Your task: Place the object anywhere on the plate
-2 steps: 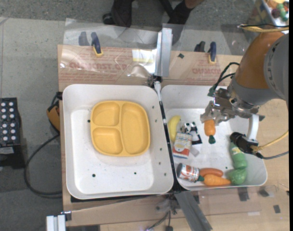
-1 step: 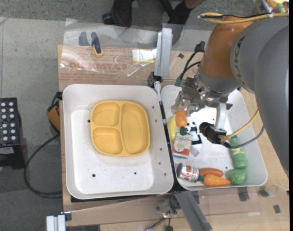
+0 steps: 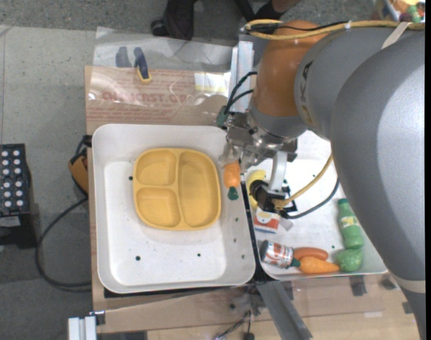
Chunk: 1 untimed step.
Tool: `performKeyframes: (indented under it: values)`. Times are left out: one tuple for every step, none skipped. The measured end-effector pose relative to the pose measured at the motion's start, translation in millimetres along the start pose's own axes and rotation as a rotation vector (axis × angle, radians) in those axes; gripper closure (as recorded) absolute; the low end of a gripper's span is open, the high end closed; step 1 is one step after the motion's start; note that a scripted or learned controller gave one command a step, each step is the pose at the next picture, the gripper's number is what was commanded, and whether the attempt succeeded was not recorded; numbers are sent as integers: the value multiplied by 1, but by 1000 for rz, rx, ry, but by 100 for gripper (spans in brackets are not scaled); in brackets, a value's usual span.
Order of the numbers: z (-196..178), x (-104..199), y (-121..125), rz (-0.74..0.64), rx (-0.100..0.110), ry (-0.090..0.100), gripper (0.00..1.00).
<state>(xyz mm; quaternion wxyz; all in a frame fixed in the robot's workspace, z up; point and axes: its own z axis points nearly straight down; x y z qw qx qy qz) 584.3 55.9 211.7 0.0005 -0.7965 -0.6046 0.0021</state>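
Two shallow white bins (image 3: 116, 261) face us; our gripper (image 3: 238, 163) seems closed on a small orange carrot (image 3: 232, 176), long axis upright, right of the yellow divided plate (image 3: 177, 188).

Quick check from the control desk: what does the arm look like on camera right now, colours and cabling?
The arm is bulky, rounded and grey, with an orange band above the wrist. A yellow cable runs along its top, black cables loop beside the wrist, and the gripper is metallic grey.

A toy carrot (image 3: 232, 175) hangs just beside the yellow plate (image 3: 177, 188).
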Motion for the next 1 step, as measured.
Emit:
performKeyframes:
  values:
    - [0, 0, 0, 1, -1, -1, 0]
